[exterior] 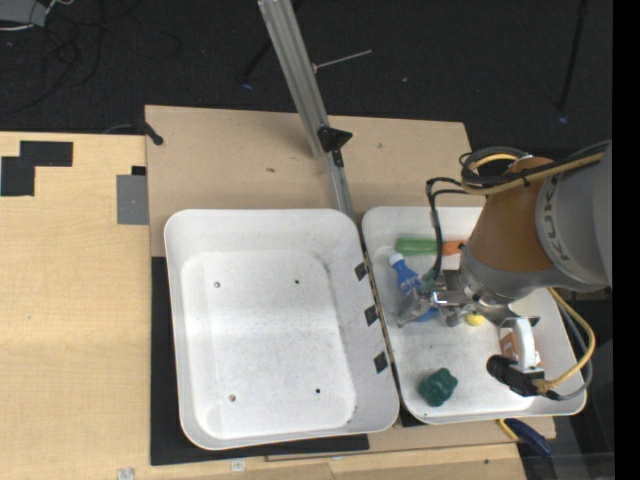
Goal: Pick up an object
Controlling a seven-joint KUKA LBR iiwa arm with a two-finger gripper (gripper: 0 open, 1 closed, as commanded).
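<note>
Your arm (520, 233) reaches in from the right and hangs over the right bin (470, 408), covering much of its right half. The claw (437, 303) sits low over the middle of that bin. You cannot tell whether it is apart or together.

A blue item (405, 273) lies just beside the claw, close to the bin's left edge; whether the two touch is unclear. A green stick (415, 245) lies near the far edge, next to the blue item. A small orange piece (455, 251) sits at the stick's right end, partly under the arm. A small yellow piece (478, 319) shows just to the right of the claw. A dark green lump (437, 386) rests by the near edge, toward the left corner, apart from the rest.

The left bin (200, 248) has a white floor with a few dark specks. Black clips (370, 315) line the seam between the bins. A slanted metal rail (300, 78) runs down to the far end of that seam, across the brown bench (240, 158).
</note>
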